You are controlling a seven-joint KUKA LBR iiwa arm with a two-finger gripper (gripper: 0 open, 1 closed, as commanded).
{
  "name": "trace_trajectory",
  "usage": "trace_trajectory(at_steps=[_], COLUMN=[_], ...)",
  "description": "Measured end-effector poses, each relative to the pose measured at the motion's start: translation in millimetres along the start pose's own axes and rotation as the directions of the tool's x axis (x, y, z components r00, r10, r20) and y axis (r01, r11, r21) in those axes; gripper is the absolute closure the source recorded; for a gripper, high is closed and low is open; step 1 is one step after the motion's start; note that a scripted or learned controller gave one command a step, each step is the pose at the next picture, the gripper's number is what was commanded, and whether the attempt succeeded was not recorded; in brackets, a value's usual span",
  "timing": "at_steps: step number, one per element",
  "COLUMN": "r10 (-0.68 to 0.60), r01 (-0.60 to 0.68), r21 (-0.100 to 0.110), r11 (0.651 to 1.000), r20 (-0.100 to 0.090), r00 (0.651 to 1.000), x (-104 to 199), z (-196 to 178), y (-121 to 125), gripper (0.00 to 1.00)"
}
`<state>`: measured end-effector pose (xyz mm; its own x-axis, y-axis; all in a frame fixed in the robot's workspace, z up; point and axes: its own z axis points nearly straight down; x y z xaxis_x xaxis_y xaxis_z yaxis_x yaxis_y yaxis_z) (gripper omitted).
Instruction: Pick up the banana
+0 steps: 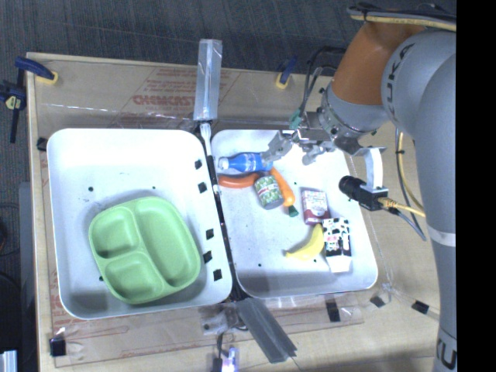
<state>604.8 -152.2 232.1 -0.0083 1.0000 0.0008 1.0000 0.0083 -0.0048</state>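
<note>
The counter [116, 91] is seen carrying two white bins, and the right bin [356, 273] is taken as the landmark. To its left, touching along the shared edge, the left bin [70, 153] is found, with a green divided plate [143, 246] lying in it. The grey arm [411, 76] is brought in over the right bin's far right corner, and the pincer [298, 147] is held above the far part of that bin, just beside a blue bottle [244, 162]. Its fingers appear spread apart, and nothing is seen between them. The banana [308, 244] is left lying in the near right part of the right bin, touching a black-and-white carton [336, 242], well apart from the pincer. The task is judged barely begun: the approach, the grasp and the lift are all left to be done.
</note>
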Motion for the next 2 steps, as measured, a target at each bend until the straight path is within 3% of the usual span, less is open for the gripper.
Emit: trace_trajectory(at_steps=[1,2], r10=[-0.062,-0.248], r01=[0.062,0.248], r21=[-0.001,-0.001], r11=[0.998,0.969], r20=[0.0,-0.001], r00=[0.998,0.969], x=[-51.4,-57.3], z=[22.7,135.8], y=[-68.4,-128.6], gripper=[0.0,0.0])
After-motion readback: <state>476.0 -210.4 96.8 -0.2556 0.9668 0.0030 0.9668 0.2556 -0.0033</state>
